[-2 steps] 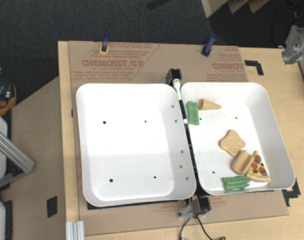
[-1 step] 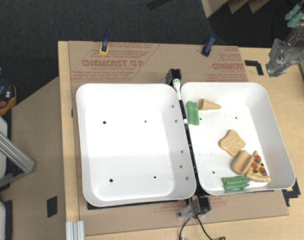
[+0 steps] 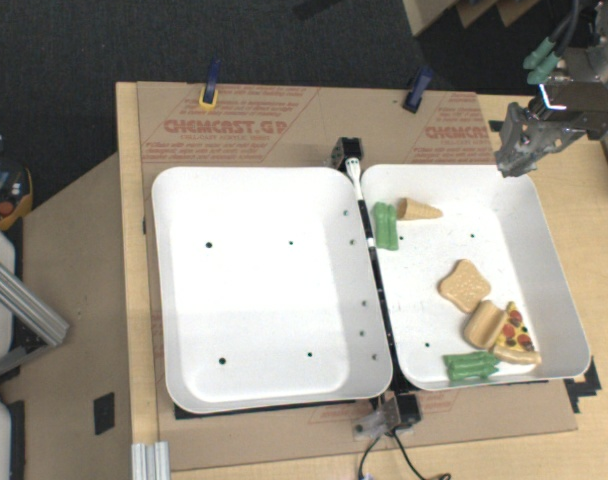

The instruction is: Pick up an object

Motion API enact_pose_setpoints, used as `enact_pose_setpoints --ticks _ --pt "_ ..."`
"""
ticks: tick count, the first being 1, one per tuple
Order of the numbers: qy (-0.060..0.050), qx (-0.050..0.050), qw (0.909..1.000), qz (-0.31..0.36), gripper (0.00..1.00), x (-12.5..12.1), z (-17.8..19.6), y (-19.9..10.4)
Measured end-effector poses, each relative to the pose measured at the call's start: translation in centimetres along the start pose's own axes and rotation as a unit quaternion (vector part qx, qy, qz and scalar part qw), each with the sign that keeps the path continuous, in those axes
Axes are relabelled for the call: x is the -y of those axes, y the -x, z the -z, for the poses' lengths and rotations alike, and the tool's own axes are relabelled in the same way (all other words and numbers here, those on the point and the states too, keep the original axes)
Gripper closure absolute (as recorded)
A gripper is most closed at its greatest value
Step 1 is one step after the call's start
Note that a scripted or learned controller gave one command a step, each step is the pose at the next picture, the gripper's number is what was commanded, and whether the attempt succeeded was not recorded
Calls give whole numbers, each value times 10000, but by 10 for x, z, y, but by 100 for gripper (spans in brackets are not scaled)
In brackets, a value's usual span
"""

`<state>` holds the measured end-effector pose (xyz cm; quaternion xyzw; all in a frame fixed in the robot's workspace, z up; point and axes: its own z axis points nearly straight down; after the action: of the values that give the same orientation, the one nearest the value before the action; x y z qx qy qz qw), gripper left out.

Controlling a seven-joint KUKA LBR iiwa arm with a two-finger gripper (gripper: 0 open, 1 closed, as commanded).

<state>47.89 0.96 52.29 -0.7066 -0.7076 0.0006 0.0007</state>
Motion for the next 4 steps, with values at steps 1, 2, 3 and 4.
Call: enact_pose_setpoints --ticks 1,2,3,4 --pt "3 1 10000 -5 0 0 0 1" --pt "29 -2 10000 6 0 -1 13 -53" --pt "40 -1 10000 -2 100 -1 23 -51" --pt "37 -1 10000 -3 0 -1 23 -52"
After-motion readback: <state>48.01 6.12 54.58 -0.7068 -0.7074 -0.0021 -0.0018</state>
